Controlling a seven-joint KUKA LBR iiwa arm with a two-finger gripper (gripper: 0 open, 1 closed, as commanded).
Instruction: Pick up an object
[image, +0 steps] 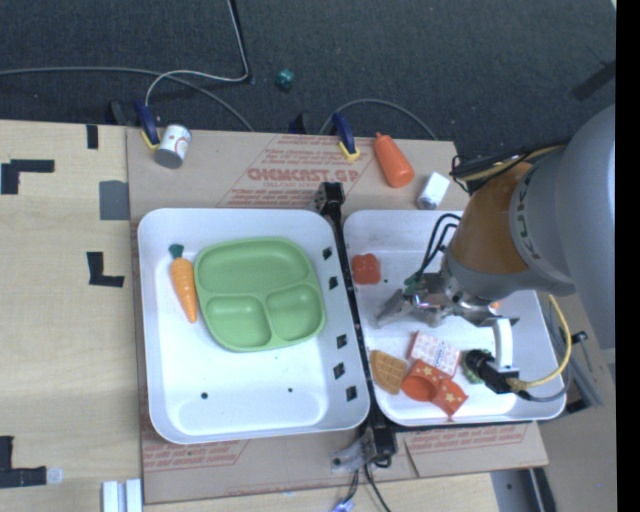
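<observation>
Over the right-hand white bin (530, 405), the grey arm with its orange wrist band (495, 235) reaches in from the right, its two-finger gripper (400, 303) lowered near the bin's middle. Its metal fingers (390, 310) stand spread apart, pointing toward the divider between the bins, with nothing seen between them.

Several small objects lie in that bin. A small red-orange block (366, 268) sits near the upper left corner, a little apart from the fingertips. Below the gripper, a waffle-patterned tan biscuit piece (388, 370) rests at the bin's lower left. Beside it lies a pink-and-white patterned packet (434, 352), and touching that from below is a red-orange crumpled toy (436, 389).

The left-hand white bin (160, 380) holds a pale green compartmented plastic plate (260, 292), with an orange toy carrot with a green top (183, 284) lying just beside the plate's left edge.

Outside the bins, on the brown cardboard sheet (290, 175), a second larger orange carrot-shaped toy (393, 161) lies behind the right bin, next to a small white cube (434, 189). A small silver can (173, 144) lies near the cardboard's back left corner.
</observation>
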